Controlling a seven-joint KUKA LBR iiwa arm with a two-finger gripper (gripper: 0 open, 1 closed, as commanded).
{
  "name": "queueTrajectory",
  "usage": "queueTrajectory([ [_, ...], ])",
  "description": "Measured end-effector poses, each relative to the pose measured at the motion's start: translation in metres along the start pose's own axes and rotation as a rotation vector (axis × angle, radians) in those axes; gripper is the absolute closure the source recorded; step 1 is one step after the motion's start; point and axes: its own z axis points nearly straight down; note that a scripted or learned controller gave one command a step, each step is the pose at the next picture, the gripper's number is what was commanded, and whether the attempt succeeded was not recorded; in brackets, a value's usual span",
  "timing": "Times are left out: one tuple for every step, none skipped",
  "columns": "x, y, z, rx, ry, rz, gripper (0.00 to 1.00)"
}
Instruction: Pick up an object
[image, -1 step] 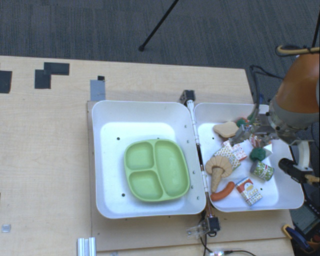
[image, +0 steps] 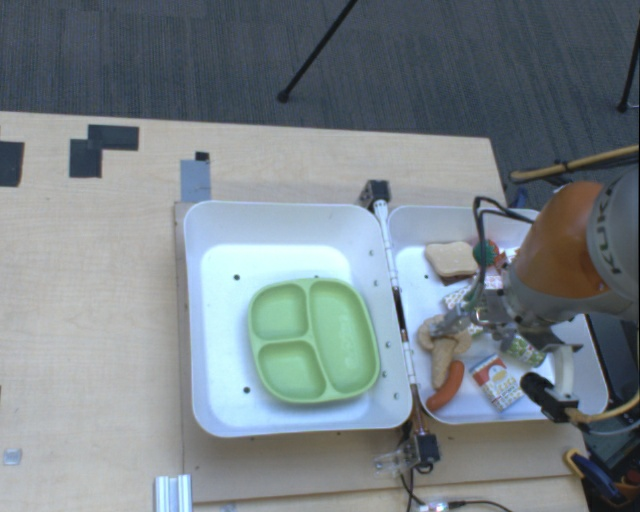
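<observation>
In the right bin (image: 415, 270) lie a slice of toast (image: 452, 260), a tan bread-like piece (image: 441, 348), a red sausage (image: 446, 385) and a small white and red carton (image: 497, 383). My gripper (image: 462, 320) is low over the middle of this bin, right above the tan piece. A small packet (image: 457, 298) lies close behind it. The wrist hides whatever lies just to the gripper's right. I see nothing lifted off the bin floor.
A green three-part plate (image: 314, 340) fills the middle of the left bin (image: 215, 300). A clear greenish bottle (image: 522, 350) lies under the wrist at the right bin's right side. The divider (image: 393, 290) runs between the bins.
</observation>
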Motion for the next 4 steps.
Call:
queueTrajectory([
  [0.002, 0.003, -0.012, -0.005, 0.003, -0.002, 1.00],
  [0.051, -0.030, -0.083, 0.009, 0.001, -0.003, 1.00],
  [0.051, -0.030, -0.083, 0.010, 0.001, -0.002, 0.00],
  [0.008, -0.032, -0.007, 0.011, 0.000, 0.001, 0.00],
])
